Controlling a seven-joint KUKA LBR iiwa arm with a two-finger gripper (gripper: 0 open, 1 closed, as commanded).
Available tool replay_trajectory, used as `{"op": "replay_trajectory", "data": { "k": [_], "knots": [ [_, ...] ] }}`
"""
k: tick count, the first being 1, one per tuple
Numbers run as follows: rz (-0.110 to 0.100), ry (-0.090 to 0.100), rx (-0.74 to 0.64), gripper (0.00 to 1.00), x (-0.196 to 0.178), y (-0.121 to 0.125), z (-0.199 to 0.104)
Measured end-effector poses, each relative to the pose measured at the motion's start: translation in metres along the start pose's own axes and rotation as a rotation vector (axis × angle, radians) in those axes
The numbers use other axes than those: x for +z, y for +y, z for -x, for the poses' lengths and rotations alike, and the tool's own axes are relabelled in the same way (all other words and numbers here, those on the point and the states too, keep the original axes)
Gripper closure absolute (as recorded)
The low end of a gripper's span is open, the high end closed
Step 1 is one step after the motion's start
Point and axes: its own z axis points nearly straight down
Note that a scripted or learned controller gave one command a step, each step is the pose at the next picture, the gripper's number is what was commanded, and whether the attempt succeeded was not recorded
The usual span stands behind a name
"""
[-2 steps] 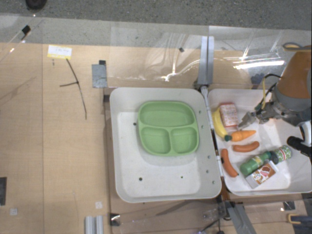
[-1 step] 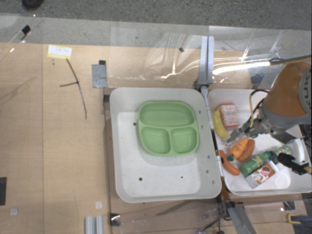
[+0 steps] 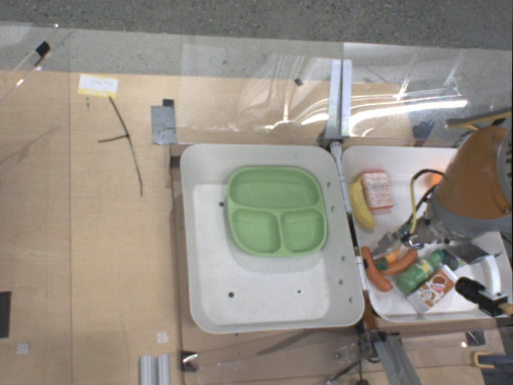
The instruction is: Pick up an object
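While lying slantwise, hot dog [image 3: 383, 269]: long axis lower-left to upper-right, just beside gripper [image 3: 398, 245].
Jaws: grip unclear (cluttered).

two white bins [image 3: 200, 295], one green plate [image 3: 277, 210], one banana [image 3: 361, 204]

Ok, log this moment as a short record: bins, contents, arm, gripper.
left bin: holds a green divided plate
right bin: banana, small box, carrot, green bottle, carton
arm: reaching in from the right, over the right bin
gripper: low above the carrot and bottle; grasp cannot be judged
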Motion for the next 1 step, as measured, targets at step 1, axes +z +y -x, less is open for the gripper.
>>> {"op": "replay_trajectory", "data": {
  "k": [1],
  "knots": [
    [0.005, -0.001, 0.001, 1.00, -0.0115, 0.0014, 0.0012]
  ]
}}
